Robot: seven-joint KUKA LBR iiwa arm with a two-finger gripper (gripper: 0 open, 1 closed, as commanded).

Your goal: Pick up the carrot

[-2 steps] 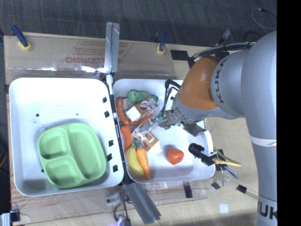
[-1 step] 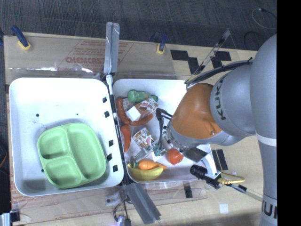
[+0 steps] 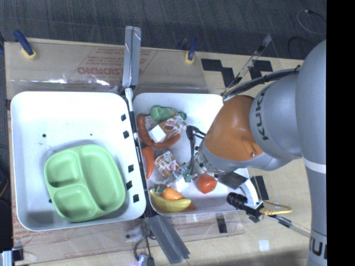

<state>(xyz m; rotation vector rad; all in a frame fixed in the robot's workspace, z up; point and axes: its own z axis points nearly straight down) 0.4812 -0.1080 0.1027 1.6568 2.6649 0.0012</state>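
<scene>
So here's what we had: the orange, tapered plastic carrot (image 3: 148,163) was lying in the right-hand shallow white bin (image 3: 222,101), pressed right up along that bin's left wall, next to the divider between the two bins. Its long axis ran roughly up and down the picture, parallel to that wall.

The grey arm's two-finger gripper (image 3: 187,173) was down among the clutter in the middle of the same bin, under the orange wrist band (image 3: 233,134). Honestly we couldn't tell whether it was spread or closed up, since the arm's bulk and the toys around it hid too much. We saw nothing we'd call held.

The bit that mattered to us: the carrot sat toward the view's left of the gripper, near but not touching. A small crinkly brown-and-white packet (image 3: 165,162) sat between them. So our guess was that the next move needed a short sideways shift toward the divider, with the jaws closing across the carrot's narrow width and not along its length.

We figured the wall would be the risk, because there was hardly any room on the far side of the carrot. There was also a small orange piece (image 3: 173,193) resting on the yellow banana (image 3: 169,204) lower down, which could easily be confused with it.
</scene>
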